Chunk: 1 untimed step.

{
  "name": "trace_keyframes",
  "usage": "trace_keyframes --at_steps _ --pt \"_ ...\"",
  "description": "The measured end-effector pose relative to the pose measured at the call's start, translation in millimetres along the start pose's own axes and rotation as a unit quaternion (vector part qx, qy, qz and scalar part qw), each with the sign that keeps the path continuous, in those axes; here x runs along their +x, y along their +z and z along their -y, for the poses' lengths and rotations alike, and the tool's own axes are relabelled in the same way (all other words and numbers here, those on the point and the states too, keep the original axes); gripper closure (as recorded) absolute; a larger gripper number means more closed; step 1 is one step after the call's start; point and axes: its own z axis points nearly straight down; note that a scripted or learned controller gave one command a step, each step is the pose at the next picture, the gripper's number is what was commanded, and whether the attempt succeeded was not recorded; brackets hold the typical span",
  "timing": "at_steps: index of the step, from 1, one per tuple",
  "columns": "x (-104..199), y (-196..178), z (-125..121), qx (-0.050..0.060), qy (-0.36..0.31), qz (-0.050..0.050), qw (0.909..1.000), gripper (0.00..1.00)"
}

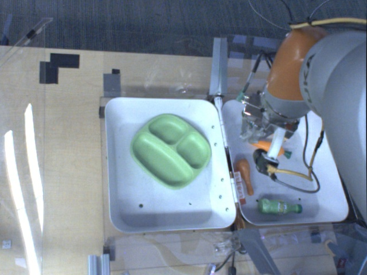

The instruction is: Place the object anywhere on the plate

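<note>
The grey two-finger gripper (253, 129) hangs low over the far part of the shallow white right-hand bin (328, 195). Its tip is crowded by the wrist above it. I cannot tell whether it is apart, together or clamped on something.

A small orange piece (262, 145) shows just beneath the gripper, on its near side. It is partly hidden, and I cannot tell if it is gripped or merely lying there. I judge this to be the likeliest task object.

Two other things share that bin:
- An orange carrot-shaped toy (245, 176) lies nearer the front than the gripper and slightly toward the dividing wall. Its long axis runs roughly front to back.
- A green plastic bottle (278, 207) lies on its side further forward, well clear of the gripper. Its long axis runs crosswise.

The light green three-section plastic plate (170, 149) sits in the middle of the shallow white left-hand bin (123, 208). It is well apart from the gripper, straight across the wall between the bins and on the side away from the arm's base.

The coming move probably turns on that sideways crossing. Whatever gets lifted must clear the two bin rims before going down on the plate.
</note>
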Motion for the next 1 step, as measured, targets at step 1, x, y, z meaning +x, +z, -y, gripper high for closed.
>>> trace_keyframes --at_steps 1 --pt "78.2 22.5 -64.2 0.0 0.026 0.0 0.9997 1.0"
